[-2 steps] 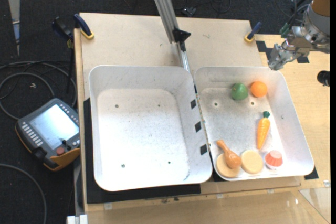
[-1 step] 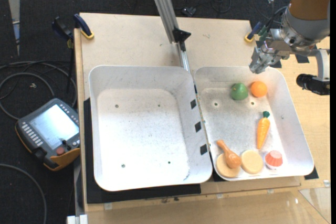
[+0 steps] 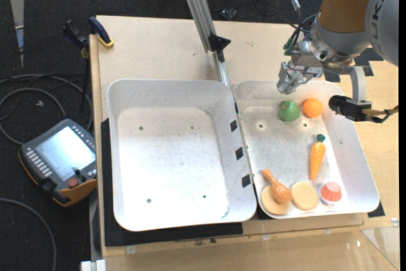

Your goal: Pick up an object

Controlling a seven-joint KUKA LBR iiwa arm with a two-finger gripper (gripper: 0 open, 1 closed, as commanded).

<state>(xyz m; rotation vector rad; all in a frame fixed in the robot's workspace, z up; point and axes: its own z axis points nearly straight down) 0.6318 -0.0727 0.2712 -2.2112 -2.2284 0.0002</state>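
My gripper (image 3: 289,87) hangs over the back of the right bin (image 3: 355,155), just above and behind a green apple (image 3: 288,111). Nothing shows between its fingers. An orange (image 3: 312,107) lies right of the apple. A carrot (image 3: 316,158) with a green top lies mid-bin. Along the front wall sit a chicken drumstick (image 3: 275,184) on a tan round slice (image 3: 274,200), a pale yellow disc (image 3: 304,195) and a pink cupcake (image 3: 330,192).
The left bin (image 3: 127,105) sits beside the right one, with a ridge between them. A slanted metal pole (image 3: 196,0) rises behind the bins. A teach pendant (image 3: 60,162) lies on the floor at left.
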